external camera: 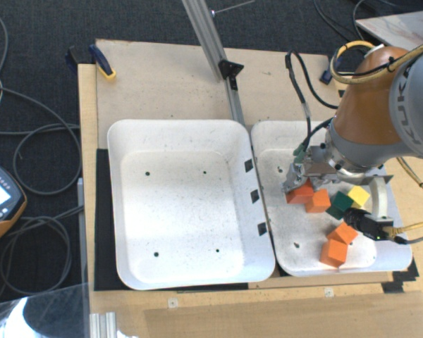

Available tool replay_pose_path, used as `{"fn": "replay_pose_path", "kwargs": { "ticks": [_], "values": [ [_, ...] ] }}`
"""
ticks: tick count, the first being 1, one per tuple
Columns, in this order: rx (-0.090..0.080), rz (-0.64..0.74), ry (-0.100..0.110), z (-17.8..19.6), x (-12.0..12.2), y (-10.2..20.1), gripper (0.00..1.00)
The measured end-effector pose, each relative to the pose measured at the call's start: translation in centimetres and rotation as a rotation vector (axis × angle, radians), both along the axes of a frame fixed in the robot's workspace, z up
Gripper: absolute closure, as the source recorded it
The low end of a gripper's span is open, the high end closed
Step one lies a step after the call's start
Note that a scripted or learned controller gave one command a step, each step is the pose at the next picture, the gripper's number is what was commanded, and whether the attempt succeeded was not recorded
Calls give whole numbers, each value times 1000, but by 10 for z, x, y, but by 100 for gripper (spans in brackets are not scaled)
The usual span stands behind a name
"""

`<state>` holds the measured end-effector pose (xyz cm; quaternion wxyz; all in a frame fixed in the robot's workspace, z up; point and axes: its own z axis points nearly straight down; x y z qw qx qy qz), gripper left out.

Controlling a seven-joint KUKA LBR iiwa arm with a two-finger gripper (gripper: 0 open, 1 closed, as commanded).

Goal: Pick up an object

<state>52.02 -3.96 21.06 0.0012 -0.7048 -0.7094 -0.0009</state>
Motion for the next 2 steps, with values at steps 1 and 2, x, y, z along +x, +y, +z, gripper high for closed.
{"fn": "replay_pose_path", "kwargs": {
  "ticks": [1,2],
  "values": [
    [0,2,-3,19,14,56,100],
    [-1,1,-1,28,18,109,100]
  ]
}}
